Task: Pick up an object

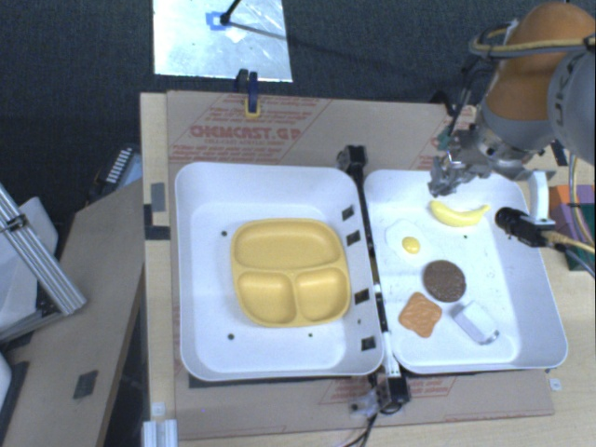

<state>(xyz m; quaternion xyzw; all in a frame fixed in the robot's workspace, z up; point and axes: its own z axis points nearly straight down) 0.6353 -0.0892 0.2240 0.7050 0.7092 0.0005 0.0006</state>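
The gripper [445, 180] hung just above the banana [459, 214] in the right bin [531, 343]. I couldn't tell its state.

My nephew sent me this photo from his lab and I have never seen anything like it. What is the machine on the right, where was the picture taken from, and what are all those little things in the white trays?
The machine is a robot arm, grey with an orange band, reaching in from the right. At its tip is a gripper, the part that picks things up. A camera fixed above the bench took the picture, looking down at a slant.

Two shallow white bins sit side by side. The left bin holds a yellow divided plate. The right bin holds toy food: a banana, a fried egg, a dark round patty, an orange waffle-like piece and a small pale block.

The gripper hangs just above and left of the banana. Nothing shows between its fingers, so it holds nothing yet.
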